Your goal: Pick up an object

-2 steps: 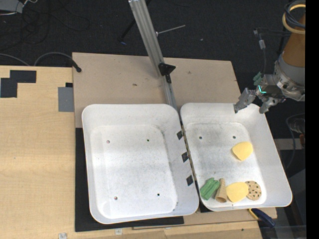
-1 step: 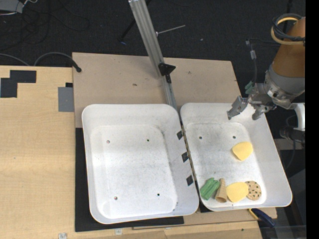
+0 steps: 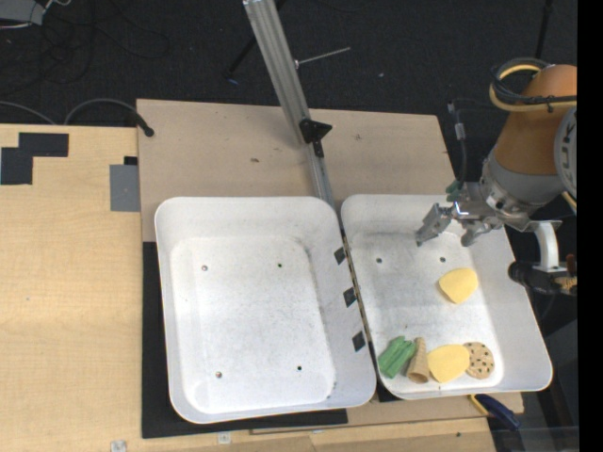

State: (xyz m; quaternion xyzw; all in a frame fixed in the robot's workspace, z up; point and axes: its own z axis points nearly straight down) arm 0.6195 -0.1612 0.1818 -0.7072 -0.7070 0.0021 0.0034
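Observation:
My gripper (image 3: 450,232) hangs over the far part of the right bin (image 3: 396,281), its two grey fingers spread open with nothing between them. A yellow wedge-shaped piece (image 3: 458,285) lies in that bin just in front of the gripper. Along the bin's near edge sit a green ridged piece (image 3: 397,356), a tan cone (image 3: 417,361), a second yellow piece (image 3: 448,363) and a chocolate-chip cookie (image 3: 479,359), close together.
The left bin (image 3: 179,252) lies beside the right one, joined by black clips (image 3: 350,297). A slanted aluminium rail (image 3: 283,83) rises behind the bins. The arm's orange and grey wrist (image 3: 532,130) stands at the right.

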